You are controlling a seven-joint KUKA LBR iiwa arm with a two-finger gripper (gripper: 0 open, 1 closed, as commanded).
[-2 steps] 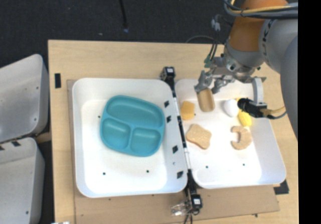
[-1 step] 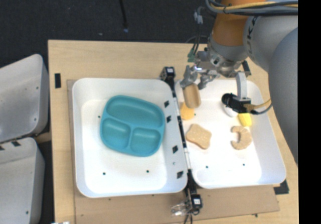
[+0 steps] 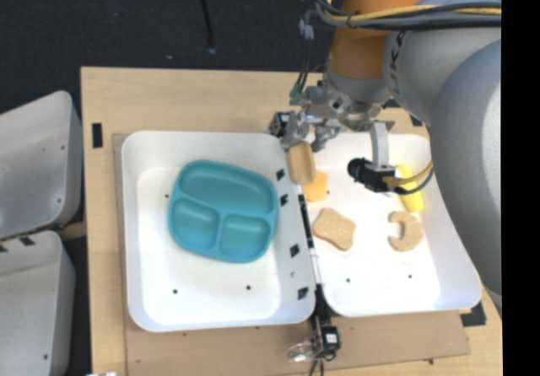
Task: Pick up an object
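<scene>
Overhead, gripper (image 3: 297,145) sits at the far end of the divider between bins, fingers clamped on a tan bread roll (image 3: 300,165) hanging upright. Teal divided plate (image 3: 223,211) mid left bin (image 3: 143,298); toast slice (image 3: 334,229) in right bin (image 3: 439,290).

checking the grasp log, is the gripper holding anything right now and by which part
It looks like yes: a tan bread-like piece hangs below the gripper, gripped at its top end, over the bins' divider.

Table (image 3: 101,96): pale wood top. Directly on it: left white bin (image 3: 135,282), right white bin (image 3: 439,282), side by side, touching.
</scene>
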